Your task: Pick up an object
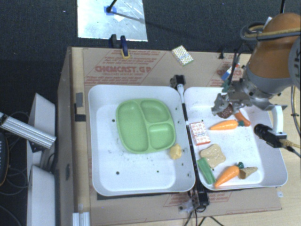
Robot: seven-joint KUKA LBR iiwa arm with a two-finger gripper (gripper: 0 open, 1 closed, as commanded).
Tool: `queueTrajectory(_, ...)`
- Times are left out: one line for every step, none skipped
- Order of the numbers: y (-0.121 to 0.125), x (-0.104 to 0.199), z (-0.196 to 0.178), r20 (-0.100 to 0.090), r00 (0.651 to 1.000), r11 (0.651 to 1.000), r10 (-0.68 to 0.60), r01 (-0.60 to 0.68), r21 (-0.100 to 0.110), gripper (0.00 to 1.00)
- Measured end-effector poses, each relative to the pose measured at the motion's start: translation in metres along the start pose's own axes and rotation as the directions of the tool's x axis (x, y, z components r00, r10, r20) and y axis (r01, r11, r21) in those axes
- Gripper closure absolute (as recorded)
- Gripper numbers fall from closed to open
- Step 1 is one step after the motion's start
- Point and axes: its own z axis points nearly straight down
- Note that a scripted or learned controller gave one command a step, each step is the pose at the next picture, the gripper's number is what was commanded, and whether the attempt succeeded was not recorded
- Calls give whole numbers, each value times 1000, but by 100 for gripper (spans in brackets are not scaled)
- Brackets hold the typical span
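Camera view: green plate [143,126] far off to the end effector's left, carrot [224,125] just below and beside the end effector [224,106], long axis running sideways; a dark item sits under the tip. Whether it grips, I cannot tell.

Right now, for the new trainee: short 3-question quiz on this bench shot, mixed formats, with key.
1. True or false: the green plate lies in the left bin.
2. How many carrots are in the right bin? A) one B) two C) three
3. Fill in: the small yellow piece sits just off the plate's lower ____ corner.

Key: 1 true. 2 B: one carrot near the gripper, another at the front. 3 right.
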Motion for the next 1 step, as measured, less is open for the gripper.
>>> queueTrajectory(-37,-7,0,0,1000,1000,3,-3,0,100)
